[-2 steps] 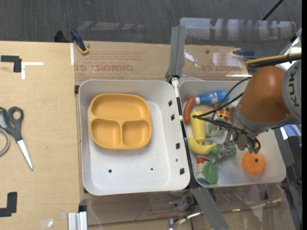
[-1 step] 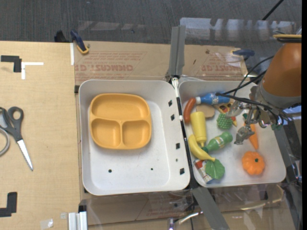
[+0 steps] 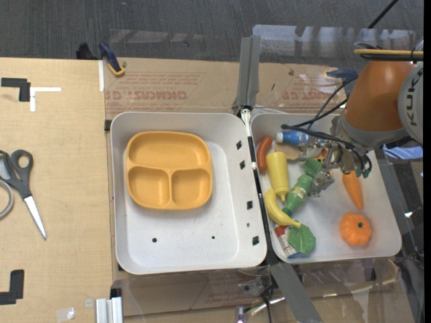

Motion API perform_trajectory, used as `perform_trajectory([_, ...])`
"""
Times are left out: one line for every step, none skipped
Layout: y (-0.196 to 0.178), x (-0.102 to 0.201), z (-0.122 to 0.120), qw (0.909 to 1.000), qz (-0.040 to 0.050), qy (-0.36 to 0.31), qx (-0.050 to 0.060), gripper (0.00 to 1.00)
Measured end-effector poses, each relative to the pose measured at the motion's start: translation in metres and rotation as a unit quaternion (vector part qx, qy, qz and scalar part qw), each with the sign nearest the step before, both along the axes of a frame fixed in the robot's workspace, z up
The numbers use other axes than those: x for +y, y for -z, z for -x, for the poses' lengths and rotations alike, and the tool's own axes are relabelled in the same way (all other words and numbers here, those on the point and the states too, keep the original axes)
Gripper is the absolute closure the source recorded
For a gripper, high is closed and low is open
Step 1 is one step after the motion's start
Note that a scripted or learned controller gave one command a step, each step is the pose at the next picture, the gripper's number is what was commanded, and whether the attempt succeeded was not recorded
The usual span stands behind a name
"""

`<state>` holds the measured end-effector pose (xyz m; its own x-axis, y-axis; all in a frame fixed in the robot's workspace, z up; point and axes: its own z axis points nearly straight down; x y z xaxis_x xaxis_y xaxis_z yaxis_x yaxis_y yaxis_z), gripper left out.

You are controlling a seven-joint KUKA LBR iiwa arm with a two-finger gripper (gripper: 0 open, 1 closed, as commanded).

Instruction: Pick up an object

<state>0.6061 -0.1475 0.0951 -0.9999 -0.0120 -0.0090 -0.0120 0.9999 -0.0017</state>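
Note:
The right bin [image 3: 384, 247] holds several toy foods. A yellow bottle-like piece [image 3: 277, 172] lies beside a banana [image 3: 278, 211], with a green vegetable [image 3: 302, 184] just to their right. A carrot [image 3: 353, 188] and an orange pumpkin [image 3: 355, 229] lie further right. A leafy green piece [image 3: 301, 239] is at the front, a red piece [image 3: 262, 153] by the left wall, and a blue-and-white bottle [image 3: 292, 138] at the back. My gripper [image 3: 328, 171] hangs low over the bin's middle, between the green vegetable and the carrot. Nothing is visibly held in it.
The left bin [image 3: 182, 247] carries a yellow divided plate [image 3: 169, 169]. Scissors [image 3: 23, 187] lie on the bench at far left. The arm's orange band [image 3: 377, 99] and its cables cover the right bin's back right corner.

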Motion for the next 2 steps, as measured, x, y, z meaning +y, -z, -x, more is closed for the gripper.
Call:
perform_trajectory([0.002, 0.04, 0.022, 0.9993, -0.001, 0.037, 0.003, 0.0])
perform_trajectory([0.001, 0.043, -0.049, 0.9985, -0.0011, 0.055, 0.002, 0.0])
